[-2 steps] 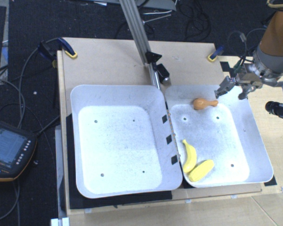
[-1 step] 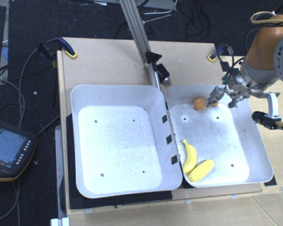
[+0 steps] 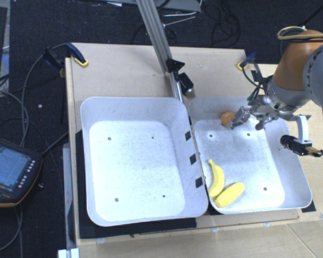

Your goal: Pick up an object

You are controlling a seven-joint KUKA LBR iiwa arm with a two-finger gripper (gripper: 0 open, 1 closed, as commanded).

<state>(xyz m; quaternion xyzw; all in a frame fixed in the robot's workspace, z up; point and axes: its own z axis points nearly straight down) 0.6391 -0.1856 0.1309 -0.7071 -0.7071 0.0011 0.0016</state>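
Approach step: gripper (image 3: 251,121) open wide, holding nothing, just beside small orange object (image 3: 226,117) at right bin (image 3: 290,198) far wall. Next: centre over object, descend, close.

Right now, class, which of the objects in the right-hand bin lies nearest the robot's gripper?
The small orange object at the bin's far edge, just left of the gripper. The banana and yellow piece lie at the near side.

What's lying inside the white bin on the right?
In the right bin: a banana, a yellow lemon-like piece, and an orange object beside the pincer. The arm covers the far corner.
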